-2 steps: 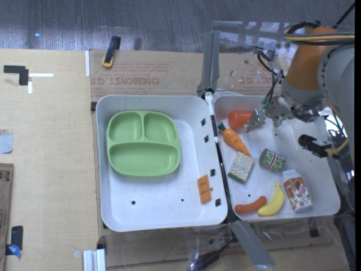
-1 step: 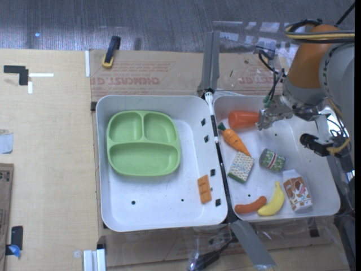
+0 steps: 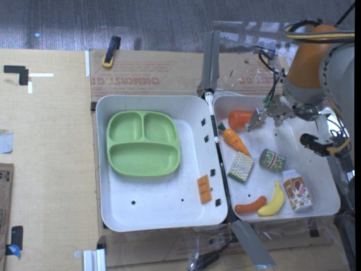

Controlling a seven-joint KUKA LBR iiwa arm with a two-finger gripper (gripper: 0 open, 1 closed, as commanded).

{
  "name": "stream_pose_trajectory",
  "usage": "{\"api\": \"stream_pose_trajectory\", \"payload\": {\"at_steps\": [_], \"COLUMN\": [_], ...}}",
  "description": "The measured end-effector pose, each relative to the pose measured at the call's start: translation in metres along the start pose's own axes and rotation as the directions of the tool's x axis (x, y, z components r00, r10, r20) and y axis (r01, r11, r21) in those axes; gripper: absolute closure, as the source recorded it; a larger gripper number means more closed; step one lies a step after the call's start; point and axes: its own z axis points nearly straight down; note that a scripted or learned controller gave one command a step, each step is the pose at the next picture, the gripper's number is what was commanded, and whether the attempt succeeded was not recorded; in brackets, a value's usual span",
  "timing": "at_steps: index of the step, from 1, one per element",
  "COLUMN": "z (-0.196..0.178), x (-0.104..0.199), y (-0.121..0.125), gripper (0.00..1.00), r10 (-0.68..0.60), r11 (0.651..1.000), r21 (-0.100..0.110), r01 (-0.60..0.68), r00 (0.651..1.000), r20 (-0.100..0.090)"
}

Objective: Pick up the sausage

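Note:
The sausage (image 3: 250, 205) is a reddish-brown link lying at the front edge of the right bin (image 3: 321, 171), its right end touching a yellow banana (image 3: 272, 201). My gripper (image 3: 256, 119) hangs over the back of that same bin, just right of a red pepper (image 3: 240, 118) and well behind the sausage. Nothing shows in its grasp. The grey arm with its orange band (image 3: 313, 61) comes in from the upper right.
The right bin also holds a carrot (image 3: 236, 141), a patterned box (image 3: 241, 167), a green can (image 3: 272, 160) and a small carton (image 3: 297, 193). In the left bin (image 3: 113, 208) lie a green divided plate (image 3: 144, 143) and an orange piece (image 3: 204, 188).

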Motion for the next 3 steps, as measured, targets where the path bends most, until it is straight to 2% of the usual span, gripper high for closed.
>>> {"api": "stream_pose_trajectory", "payload": {"at_steps": [1, 2, 3], "z": [0.023, 0.019, 0.023], "x": [0.000, -0.016, -0.018], "y": [0.002, -0.010, -0.003], "gripper": [0.00, 0.00, 0.00], "r10": [0.177, 0.316, 0.488], "r11": [0.984, 0.949, 0.872], "r21": [0.025, -0.009, 0.035], "r01": [-0.177, -0.316, -0.488], "r00": [0.984, 0.949, 0.873], "r20": [-0.005, -0.005, 0.005]}}
